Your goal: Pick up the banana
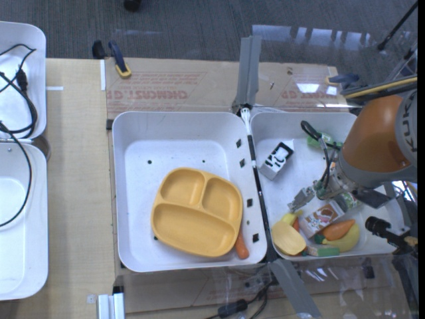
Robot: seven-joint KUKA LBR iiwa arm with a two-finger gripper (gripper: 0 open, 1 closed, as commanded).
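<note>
The banana (pixel 348 240) lies yellow and curved in the front right corner of the right bin (pixel 265 128), with an orange carrot (pixel 339 229) resting across its top. My gripper (pixel 307 197) hangs over the middle of that bin, to the left of the banana and a little behind it, just above a red and white snack packet (pixel 320 218). Nothing shows as held in it. The grey arm with its orange band (pixel 375 138) reaches in from the right and hides part of the bin's right side.
A yellow rounded fruit (pixel 289 238) and a green marker (pixel 323 250) sit beside the banana. A white box with black marks (pixel 276 159) and a green item (pixel 315 135) lie further back. The left bin (pixel 133 138) holds a yellow divided plate (pixel 197 211) and a small carrot (pixel 241 248).
</note>
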